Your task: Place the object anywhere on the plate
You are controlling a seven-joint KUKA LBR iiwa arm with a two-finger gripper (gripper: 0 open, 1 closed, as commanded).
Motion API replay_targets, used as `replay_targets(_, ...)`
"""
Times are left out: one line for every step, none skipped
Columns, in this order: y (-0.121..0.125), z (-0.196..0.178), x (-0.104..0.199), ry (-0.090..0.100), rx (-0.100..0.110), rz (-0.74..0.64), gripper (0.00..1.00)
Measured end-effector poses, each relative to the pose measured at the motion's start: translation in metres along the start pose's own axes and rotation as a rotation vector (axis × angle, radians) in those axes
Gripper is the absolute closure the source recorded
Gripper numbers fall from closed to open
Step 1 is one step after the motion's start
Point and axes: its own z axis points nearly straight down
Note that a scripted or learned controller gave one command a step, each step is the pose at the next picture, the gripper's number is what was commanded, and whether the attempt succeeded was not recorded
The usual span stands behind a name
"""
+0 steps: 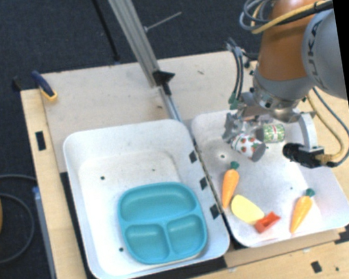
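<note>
The pincer point(248, 138), its state impossible to tell, hangs at upper right over a spotted object point(248, 145), seemingly mid-pick; next comes carrying it to the blue plate point(163, 222) at lower centre.

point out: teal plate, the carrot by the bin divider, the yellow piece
teal plate point(163, 221), camera view, on the ridge between its compartments.
carrot by the divider point(229, 188), camera view, on the middle of its orange body.
yellow piece point(245, 209), camera view, on its middle.

Even bright light, soft shadows, slightly grainy picture.
</note>
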Motion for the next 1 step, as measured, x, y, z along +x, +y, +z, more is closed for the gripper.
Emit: replay_targets(-0.0103,-0.0027,0.0410,0.000,0.000,0.000,1.00)
